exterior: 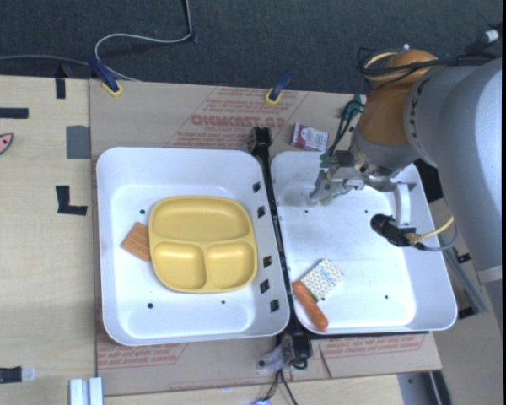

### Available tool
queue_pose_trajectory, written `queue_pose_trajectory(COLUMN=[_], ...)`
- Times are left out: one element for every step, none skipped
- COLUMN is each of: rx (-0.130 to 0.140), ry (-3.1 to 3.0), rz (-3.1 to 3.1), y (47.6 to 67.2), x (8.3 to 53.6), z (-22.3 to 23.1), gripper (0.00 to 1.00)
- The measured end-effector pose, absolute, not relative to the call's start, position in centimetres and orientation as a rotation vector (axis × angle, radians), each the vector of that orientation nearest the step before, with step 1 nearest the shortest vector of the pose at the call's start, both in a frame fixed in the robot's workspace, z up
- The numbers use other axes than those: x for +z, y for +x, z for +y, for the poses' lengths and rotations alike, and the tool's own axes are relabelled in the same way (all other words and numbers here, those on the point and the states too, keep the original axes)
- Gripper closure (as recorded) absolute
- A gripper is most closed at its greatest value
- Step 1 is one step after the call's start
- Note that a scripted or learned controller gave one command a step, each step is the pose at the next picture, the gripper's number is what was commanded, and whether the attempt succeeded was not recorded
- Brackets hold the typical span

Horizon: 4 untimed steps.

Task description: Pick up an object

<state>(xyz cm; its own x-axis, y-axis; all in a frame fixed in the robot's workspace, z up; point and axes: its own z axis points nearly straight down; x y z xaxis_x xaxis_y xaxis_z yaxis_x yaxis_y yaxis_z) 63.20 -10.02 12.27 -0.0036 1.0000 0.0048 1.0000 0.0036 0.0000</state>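
One carrot (309,305), one packet (323,278), one yellow tray (203,243).

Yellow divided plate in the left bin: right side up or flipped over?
Right side up. The yellow divided plate shows its three recessed compartments facing the camera, and it lies flat in the left bin.
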Motion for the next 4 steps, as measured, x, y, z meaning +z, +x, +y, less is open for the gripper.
queue_pose_trajectory(rx=[-0.005,-0.006,-0.006,-0.008], ry=[-2.215,-2.212,-2.212,-2.209], rz=[-2.223,-2.222,-2.222,-2.221], y=[63.2,63.2,63.2,63.2], x=[12.3,13.2,13.2,14.1], z=[-10.0,-9.9,-9.9,-9.8], gripper=[0.00,1.00,0.00,1.00])
